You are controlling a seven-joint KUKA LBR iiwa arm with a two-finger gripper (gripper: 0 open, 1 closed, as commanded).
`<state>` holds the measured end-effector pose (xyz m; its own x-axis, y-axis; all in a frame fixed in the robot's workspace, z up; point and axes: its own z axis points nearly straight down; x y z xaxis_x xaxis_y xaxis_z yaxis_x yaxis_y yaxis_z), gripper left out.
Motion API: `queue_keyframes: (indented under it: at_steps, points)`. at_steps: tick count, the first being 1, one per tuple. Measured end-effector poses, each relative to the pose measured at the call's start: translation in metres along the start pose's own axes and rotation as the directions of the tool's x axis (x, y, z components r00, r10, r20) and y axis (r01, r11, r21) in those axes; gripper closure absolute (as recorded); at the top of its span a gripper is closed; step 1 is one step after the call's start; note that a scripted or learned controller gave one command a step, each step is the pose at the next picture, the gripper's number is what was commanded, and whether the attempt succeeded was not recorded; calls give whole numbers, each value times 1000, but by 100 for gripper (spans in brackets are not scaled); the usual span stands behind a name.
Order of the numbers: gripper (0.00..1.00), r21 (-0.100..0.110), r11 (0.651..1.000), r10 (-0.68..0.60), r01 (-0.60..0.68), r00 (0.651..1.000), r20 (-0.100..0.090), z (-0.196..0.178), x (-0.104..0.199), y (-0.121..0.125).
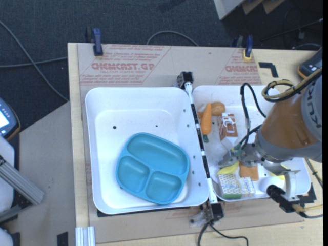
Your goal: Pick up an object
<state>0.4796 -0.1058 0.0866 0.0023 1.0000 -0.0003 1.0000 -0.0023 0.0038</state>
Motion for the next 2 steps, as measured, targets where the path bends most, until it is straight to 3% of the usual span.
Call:
queue_keyframes:
  at_steps: [2]
  points:
    - [0,-3,1000,-1,1,1000,3,0,13,3]
